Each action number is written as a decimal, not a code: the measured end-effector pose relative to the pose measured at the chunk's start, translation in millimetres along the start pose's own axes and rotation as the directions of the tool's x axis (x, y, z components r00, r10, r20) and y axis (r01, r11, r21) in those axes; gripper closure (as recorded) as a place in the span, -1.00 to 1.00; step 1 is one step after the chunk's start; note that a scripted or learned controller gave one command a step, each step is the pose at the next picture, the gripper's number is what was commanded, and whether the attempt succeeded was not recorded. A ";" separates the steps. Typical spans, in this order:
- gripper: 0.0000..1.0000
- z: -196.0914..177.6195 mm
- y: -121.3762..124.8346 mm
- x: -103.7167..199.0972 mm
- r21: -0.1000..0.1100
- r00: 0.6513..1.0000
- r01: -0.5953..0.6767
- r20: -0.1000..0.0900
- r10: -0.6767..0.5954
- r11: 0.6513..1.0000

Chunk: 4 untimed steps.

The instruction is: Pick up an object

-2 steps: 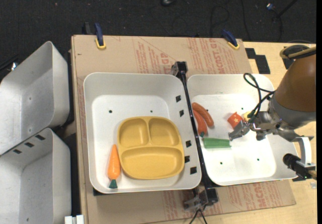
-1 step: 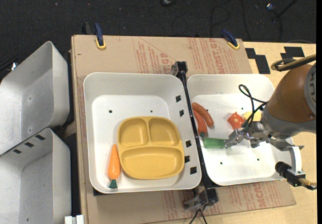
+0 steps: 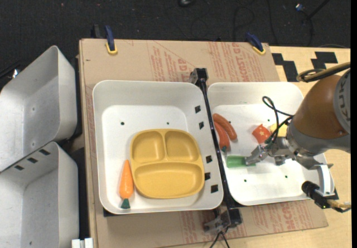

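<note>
My pincer (image 3: 257,156) was down in the right bin (image 3: 262,197), its tip at the right end of the green piece (image 3: 237,161) lying on the white floor beside the divider; from that slanted view I could not tell whether it was spread or pressed together, nor whether the green piece sat inside it or merely against it. To do this step well, I judged I had to settle squarely over the piece's narrow width rather than nudge its end, since a push would likely slide it into the two sausages (image 3: 224,128) just beyond, and I should lift straight up only once the grip was sure. My wrist leaned low toward the left, with the cable looping above it and my broad orange band (image 3: 319,108) rising behind over the bin's right side, the forearm coming in from the right. A little farther back lay a small red block (image 3: 261,132) with something yellow (image 3: 281,128) half hidden by my arm. Across the divider, the left bin (image 3: 106,130) held a yellow divided plate (image 3: 167,163) with a carrot (image 3: 126,180) just beside its left edge, all on the cardboard-covered bench (image 3: 167,57).
</note>
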<state>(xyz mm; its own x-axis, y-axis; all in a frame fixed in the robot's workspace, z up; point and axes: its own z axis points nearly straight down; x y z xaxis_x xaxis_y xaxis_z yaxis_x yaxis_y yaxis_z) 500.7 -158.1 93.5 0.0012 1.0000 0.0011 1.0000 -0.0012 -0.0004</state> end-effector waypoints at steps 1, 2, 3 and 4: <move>1.00 -10.1 0.5 0.1 -0.002 1.000 -0.001 0.001 0.001 1.000; 1.00 -73.3 3.8 0.8 -0.006 1.000 0.003 0.003 -0.003 1.000; 1.00 -125.9 11.0 -8.3 -0.007 1.000 0.003 0.004 -0.003 1.000; 1.00 -187.6 6.9 -6.9 -0.008 1.000 0.004 0.004 -0.004 1.000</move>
<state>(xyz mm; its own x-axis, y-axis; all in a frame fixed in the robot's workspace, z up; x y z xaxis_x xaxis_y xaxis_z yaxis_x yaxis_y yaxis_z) 507.6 -165.2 281.1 -0.0032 1.0000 -0.0029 1.0000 0.0032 0.0074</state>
